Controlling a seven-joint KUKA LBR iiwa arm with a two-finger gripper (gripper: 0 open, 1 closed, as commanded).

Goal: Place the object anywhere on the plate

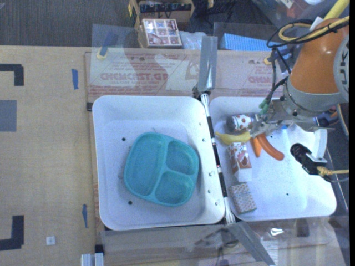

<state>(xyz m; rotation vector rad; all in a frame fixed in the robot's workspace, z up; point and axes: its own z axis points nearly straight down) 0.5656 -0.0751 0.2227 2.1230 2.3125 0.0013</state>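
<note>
- The teal divided plate (161, 169) lies flat in the left bin (111, 121), a little towards its near side, with its three compartments bare.
- The arm (316, 65), grey with an orange band, reaches in from the right over the far part of the right bin (310, 198).
- The gripper (262, 127) hangs low over the far left part of the right bin. Whether it is released or clenched cannot be told, and nothing can be made out in its grasp.
- Every loose object lies in the right bin, across the wall between the two bins from the plate.
- A small can (241, 121) with a red and white label lies on its side just left of the gripper, so close that touch cannot be ruled out.
- A banana (226, 139) lies near and left of the gripper, by the bin's left wall, with its right end reaching towards the gripper.
- An orange carrot (270, 150) lies just on the near side of the gripper, slanting to the near right. A second short orange piece lies beside it on its left.
- A small red and white carton (241, 162) lies on the near side of the banana, pointing near to far.
- A small patterned box (243, 198) lies nearer still, in the bin's near left corner, well apart from the gripper.
- A cardboard panel (144, 76) with red print stands along the far side of both bins.
</note>
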